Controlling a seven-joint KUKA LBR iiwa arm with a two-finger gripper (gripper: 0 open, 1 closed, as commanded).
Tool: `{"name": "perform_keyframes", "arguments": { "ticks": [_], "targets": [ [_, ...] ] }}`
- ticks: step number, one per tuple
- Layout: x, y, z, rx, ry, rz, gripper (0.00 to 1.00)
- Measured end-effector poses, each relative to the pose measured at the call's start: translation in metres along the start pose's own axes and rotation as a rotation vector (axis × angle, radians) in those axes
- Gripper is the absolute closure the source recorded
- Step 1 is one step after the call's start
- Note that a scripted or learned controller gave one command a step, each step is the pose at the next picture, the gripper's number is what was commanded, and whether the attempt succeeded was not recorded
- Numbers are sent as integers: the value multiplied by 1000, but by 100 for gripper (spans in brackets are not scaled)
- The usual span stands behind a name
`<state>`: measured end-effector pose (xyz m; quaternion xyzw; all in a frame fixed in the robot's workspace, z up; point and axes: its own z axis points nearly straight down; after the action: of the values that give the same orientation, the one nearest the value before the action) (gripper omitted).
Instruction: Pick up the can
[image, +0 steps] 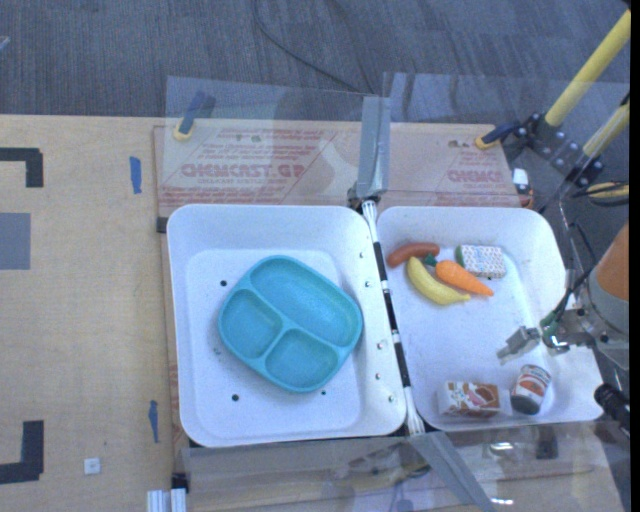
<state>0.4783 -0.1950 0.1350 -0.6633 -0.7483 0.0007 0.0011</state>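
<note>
We note a blue divided plate (290, 323) in the left bin (190, 240) | right bin (540, 235): sausage (413, 253), banana (434, 284), carrot (463, 277), small box (482, 261) at rear | carton (470, 398) beside the can (531, 388), front right corner | gripper (528, 340) just above can, grip state indeterminate.

Blue plate (290, 323), yellow banana (434, 283), orange carrot (463, 276).
</note>
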Motion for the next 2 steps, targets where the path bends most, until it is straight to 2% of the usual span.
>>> {"name": "perform_keyframes", "arguments": {
  "ticks": [1, 2],
  "targets": [
    [-21, -2, 41, 2, 3, -107, 0],
    [-23, 1, 46, -5, 9, -83, 0]
  ]
}}
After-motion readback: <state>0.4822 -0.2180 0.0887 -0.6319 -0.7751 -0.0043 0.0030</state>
